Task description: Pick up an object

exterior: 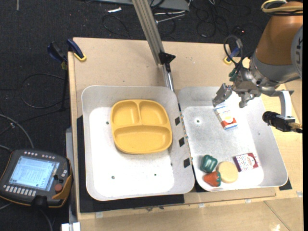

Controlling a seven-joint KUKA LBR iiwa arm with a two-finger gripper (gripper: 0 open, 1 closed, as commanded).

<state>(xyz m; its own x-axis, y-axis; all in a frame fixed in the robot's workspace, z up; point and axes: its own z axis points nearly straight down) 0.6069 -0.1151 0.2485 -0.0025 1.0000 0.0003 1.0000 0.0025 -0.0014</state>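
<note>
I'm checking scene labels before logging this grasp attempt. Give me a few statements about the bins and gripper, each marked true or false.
1. The yellow tray lies in the left bin. True.
2. The carton is in the right bin, below the gripper. True.
3. The gripper holds the green pepper. False: the pepper lies at the bin's near edge, well away from the gripper.
4. The yellow tray has one undivided compartment. False: ridges split it into three.
5. The round yellow piece lies between the pepper and the pink packet. True.
</note>
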